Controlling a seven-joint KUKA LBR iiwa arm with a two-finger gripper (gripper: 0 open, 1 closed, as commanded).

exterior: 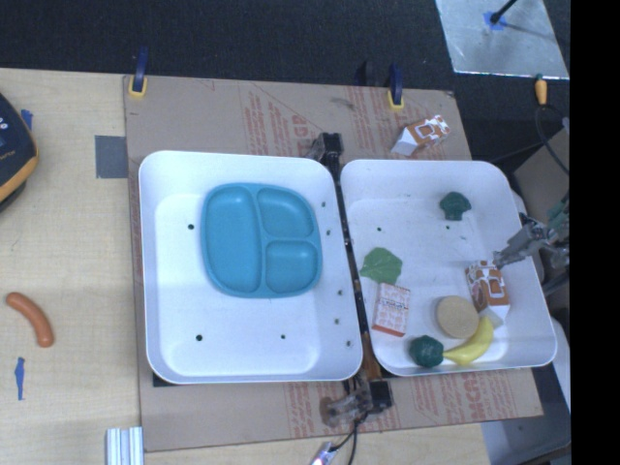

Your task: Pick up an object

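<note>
Nearest the camera, along the bottom wall of the right bin (pixel 523 361), lay a dark green lump (pixel 425 351), a banana (pixel 473 342) and a tan round disc (pixel 455 316), the three crowded together; the banana's long axis ran up toward the right. A red-and-white flat packet (pixel 391 309) lay just left of them, with a green leafy piece (pixel 381 263) above it.

The gripper (pixel 520 244) sat at the right rim of that bin, reaching in from the right. Its fingers could not be made out well enough to say whether they were spread or pressed together, and nothing was seen between them. The closest candidate was a small brown-and-white carton (pixel 487 284), lying just below and to the left of the gripper, near it but apparently apart. Judged the likeliest target: a short move down and left would bring the fingers over it.

Farther back in the same bin, a small broccoli piece (pixel 453 203) stood alone.

The left bin (pixel 165 289) held a blue divided plate (pixel 261 238). Both bins rested on a cardboard sheet (pixel 242 114) clamped to the wooden bench (pixel 58 250). Off the bins: a sausage (pixel 31 318) at left, a second small carton (pixel 421 135) behind the right bin.
</note>
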